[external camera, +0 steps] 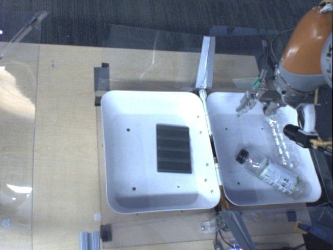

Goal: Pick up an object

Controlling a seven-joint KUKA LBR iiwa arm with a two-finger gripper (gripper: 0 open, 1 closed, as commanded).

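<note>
In the right bin [229, 191] a clear plastic bottle [270, 173] lies on its side, black cap [242, 156] toward the left. A second clear bottle [281, 139] lies behind it near the right wall, hard to make out against the white. The left bin [119, 139] holds a flat black ridged block [173, 148] at its middle. My gripper [257, 105] hangs over the back of the right bin, above and behind the bottles. It is open, its fingers spread with nothing between them.
A metal bar [205, 61] runs back from the seam between the bins. The grey arm with its orange band [307, 35] fills the upper right. A black and white fixture [304, 126] sits at the right bin's right rim.
</note>
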